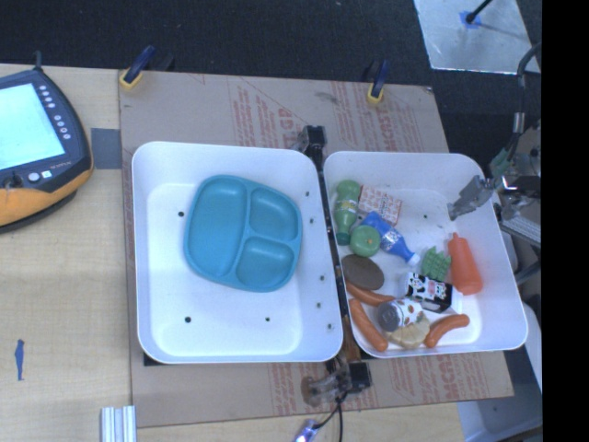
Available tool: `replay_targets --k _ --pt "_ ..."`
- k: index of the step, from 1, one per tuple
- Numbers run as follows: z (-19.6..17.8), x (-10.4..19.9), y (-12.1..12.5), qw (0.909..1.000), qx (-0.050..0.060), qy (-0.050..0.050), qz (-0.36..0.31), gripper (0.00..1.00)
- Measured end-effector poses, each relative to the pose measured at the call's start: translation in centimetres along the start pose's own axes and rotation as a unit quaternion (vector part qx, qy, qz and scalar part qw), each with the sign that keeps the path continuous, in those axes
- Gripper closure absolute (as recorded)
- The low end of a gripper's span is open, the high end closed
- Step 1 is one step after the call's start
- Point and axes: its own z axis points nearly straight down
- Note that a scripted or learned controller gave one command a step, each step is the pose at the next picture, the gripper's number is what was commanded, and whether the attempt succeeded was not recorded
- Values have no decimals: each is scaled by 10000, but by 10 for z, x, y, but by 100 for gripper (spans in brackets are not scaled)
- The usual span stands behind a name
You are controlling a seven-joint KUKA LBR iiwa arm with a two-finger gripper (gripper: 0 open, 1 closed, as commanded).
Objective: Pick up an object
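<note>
One claw, grip unreadable, hovers at right bin's far corner.

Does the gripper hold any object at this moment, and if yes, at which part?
Nothing is held. The gripper is above the right bin's far right corner, with no object between its fingers.

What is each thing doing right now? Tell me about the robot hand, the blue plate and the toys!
End effector: over right bin's far right edge, holding nothing seen.
Blue plate: flat, right way up, in left bin.
Orange carrot: lying in right bin.
Green bottle: lying down.
Sausage: lying flat.
</note>
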Motion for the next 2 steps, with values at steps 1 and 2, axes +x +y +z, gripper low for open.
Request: replay_targets --k 1,2 --pt "113 -17 47 10000 24 -8 7 0" --pt "185 -17 125 10000 -64 -17 -16 0"
